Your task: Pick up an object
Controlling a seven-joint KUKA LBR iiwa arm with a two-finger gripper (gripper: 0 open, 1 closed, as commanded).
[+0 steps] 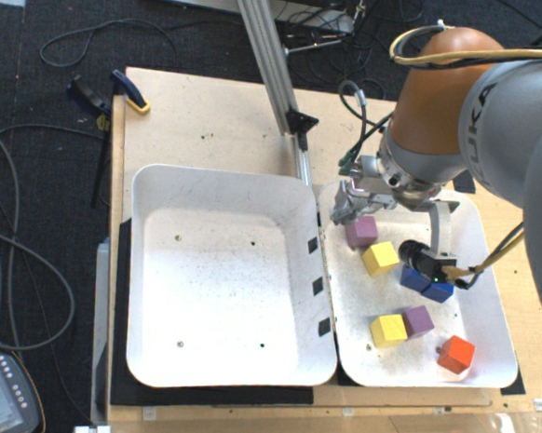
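In the right bin (491,275), we see the gripper (351,206) w/ purple block (361,231) at its 5 o'clock; can't tell jaw state.

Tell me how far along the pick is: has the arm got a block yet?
Done: the arm has reached into the right bin, with the gripper low beside the purple block near the bin's back left corner. In hand: nothing visibly lifted; that block looks to be resting on the bin floor. Left: grasp and raise one. The yellow blocks, blue blocks and orange block lie untouched.
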